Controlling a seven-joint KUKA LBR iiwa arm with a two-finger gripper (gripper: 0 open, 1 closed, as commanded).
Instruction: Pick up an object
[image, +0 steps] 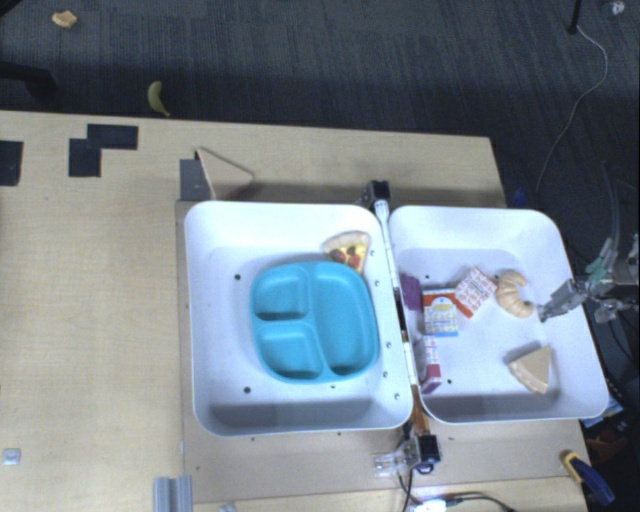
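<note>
On the pale wooden surface (90, 330), the left bin (210, 300) held a smooth blue three-compartment tray (312, 320) and a pizza-like wedge (347, 248) at its upper right corner. The right bin (500, 235) held a rounded tan croissant (514, 293), long axis running up and down, a tan wedge (532, 367), small printed packets (440, 312) and a dark slim packet (428, 362). The hand (560, 300) hung at that bin's right rim, just right of the croissant; whether it was spread or pressed together I cannot tell.

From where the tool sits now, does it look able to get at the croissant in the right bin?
Probably yes. The tool sits just right of the croissant, with bare bin floor between them and nothing lying on top of it.
</note>
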